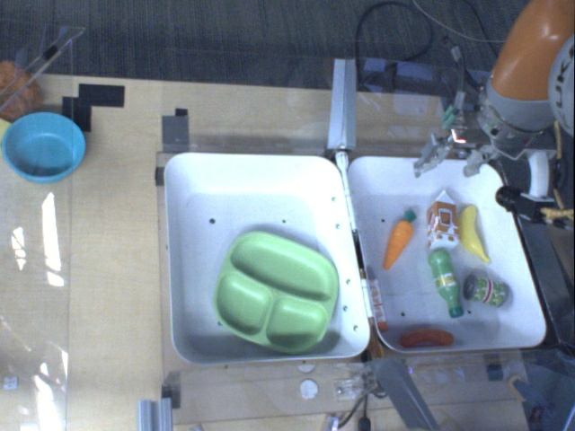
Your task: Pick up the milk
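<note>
From my remote station I watched the arm's hand [446, 151] hang over the far edge of the right bin [521, 330], its fingers splayed wide and holding nothing; the milk [440, 224], a small orange-and-white carton, lay in that bin's middle, just beside the banana [473, 233] and above the green bottle [445, 281], with the carrot [398, 242] near on the other side; a small can [486, 289] and a sausage [426, 338] lay nearer the camera; the green divided plate [276, 290] sat in the left bin [189, 241]; a blue bowl [43, 146] stood apart on the bench [99, 312]. By my reckoning nothing of the pick was done; the descent, the grasp and the lift all remained.
</note>
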